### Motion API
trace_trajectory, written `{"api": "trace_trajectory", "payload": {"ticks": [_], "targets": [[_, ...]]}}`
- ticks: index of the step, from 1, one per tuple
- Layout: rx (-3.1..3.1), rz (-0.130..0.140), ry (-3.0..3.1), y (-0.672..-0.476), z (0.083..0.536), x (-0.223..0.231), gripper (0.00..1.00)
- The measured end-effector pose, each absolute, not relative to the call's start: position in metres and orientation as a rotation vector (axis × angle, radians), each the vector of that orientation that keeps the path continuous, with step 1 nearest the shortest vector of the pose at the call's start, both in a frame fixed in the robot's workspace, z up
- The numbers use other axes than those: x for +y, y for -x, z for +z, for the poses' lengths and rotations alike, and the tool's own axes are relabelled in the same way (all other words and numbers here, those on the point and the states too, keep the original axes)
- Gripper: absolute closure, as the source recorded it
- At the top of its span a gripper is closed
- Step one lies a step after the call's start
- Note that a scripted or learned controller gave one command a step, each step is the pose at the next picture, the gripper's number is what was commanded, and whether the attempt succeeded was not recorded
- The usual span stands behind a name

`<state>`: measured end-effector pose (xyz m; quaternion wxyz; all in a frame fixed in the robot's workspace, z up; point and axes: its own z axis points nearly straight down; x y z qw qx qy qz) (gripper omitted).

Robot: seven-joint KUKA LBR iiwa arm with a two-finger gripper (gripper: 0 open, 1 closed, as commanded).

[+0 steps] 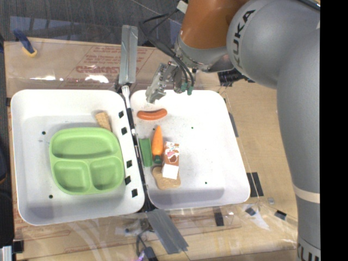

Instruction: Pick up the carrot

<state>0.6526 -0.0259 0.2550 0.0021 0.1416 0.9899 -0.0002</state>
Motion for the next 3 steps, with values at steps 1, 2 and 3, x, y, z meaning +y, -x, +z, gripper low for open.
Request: {"api": "trace_trajectory", "payload": {"ticks": [1, 2, 3], "targets": [[3.136, -0.002, 0.165, -0.638, 0.233, -0.053, 1.0], [3.124, -0.001, -0.284, -0.658, 0.231, -0.062, 1.0], [2.996, -0.001, -0.935, -0.649, 0.248, -0.071, 1.0]]}}
